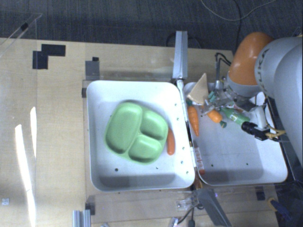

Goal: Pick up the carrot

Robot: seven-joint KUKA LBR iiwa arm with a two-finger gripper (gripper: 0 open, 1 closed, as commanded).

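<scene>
An orange carrot (193,120) lies along the left wall of the right bin (246,164), pointing toward the front. A smaller orange piece (215,116) lies just to its right. My gripper (218,102) hangs over the back left part of the right bin, above a cluster of small items and right of the carrot. In the left bin (102,174), another orange carrot-shaped thing (170,143) rests against the right edge of a green plate.
A green divided plate (136,132) takes up the middle of the left bin. In the right bin a beige wedge (199,90) leans in the back left corner and a green object (233,114) lies beside the gripper.
</scene>
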